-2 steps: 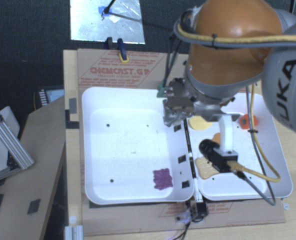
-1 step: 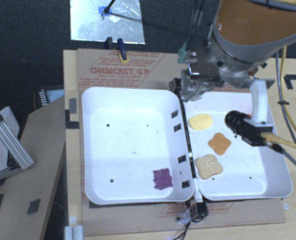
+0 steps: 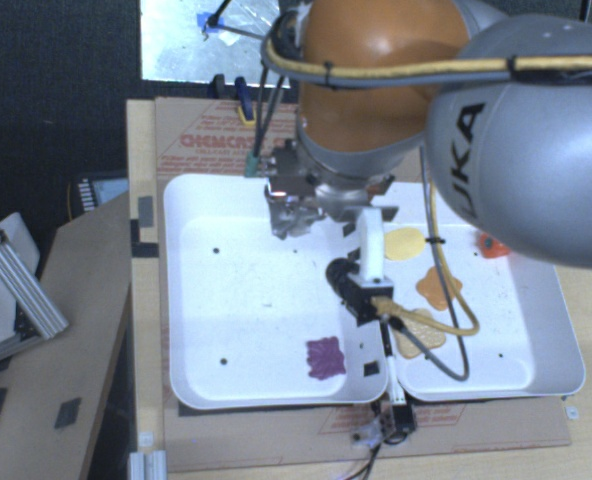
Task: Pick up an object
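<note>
Purple piece (image 3: 325,357) lies nearest us, flat in the left bin (image 3: 206,298), and we count one. Above that bin's upper middle hangs the gripper (image 3: 294,213); we cannot tell how its jaws stand, and we see nothing lifted. Rightward, the right bin (image 3: 536,348) holds three yellow-orange pieces (image 3: 438,286) and one red piece (image 3: 494,247). We judge the pick not yet done.

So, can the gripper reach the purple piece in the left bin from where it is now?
Probably yes. The purple piece lies alone on the floor of the left bin, near its front wall, with nothing on top. The gripper is above the same bin, farther back.
</note>
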Available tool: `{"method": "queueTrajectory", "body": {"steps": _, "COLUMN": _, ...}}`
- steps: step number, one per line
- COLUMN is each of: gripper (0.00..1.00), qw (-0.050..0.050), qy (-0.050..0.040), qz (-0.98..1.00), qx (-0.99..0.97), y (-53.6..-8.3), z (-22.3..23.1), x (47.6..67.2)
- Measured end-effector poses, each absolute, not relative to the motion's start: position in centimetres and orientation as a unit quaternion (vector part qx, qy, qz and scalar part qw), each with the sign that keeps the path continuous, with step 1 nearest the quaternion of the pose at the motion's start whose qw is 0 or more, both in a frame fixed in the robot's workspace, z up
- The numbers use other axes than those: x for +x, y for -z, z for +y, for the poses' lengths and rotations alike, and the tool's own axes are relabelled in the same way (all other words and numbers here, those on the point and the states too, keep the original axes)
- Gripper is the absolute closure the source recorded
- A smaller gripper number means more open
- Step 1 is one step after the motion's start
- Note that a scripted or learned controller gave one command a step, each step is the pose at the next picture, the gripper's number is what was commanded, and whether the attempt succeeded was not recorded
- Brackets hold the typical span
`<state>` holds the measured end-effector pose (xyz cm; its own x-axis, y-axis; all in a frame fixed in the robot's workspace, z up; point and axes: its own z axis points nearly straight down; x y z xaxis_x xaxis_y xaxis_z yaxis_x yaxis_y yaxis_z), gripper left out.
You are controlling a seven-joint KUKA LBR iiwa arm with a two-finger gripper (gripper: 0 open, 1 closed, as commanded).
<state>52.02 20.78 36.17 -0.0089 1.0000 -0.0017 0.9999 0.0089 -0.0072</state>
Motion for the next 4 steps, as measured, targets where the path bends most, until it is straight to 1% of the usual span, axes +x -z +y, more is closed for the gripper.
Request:
{"method": "queueTrajectory", "body": {"steps": 1, "gripper": 1.00, "qw": 0.001, "qy": -0.0017, "qz": -0.707, "qx": -0.707, "y": -32.4, "z": 17.6, "x": 48.5}}
{"method": "queueTrajectory", "body": {"steps": 2, "gripper": 1.00, "qw": -0.001, "qy": 0.0029, "qz": -0.709, "qx": -0.705, "y": -34.2, "z": 21.4, "x": 53.2}}
{"method": "queueTrajectory", "body": {"steps": 3, "gripper": 1.00, "qw": -0.001, "qy": -0.0010, "qz": -0.704, "qx": -0.710, "y": -33.4, "z": 10.8, "x": 48.6}}
{"method": "queueTrajectory", "body": {"steps": 4, "gripper": 1.00, "qw": -0.005, "qy": 0.0090, "qz": -0.709, "qx": -0.705, "y": -47.9, "z": 12.8, "x": 48.8}}
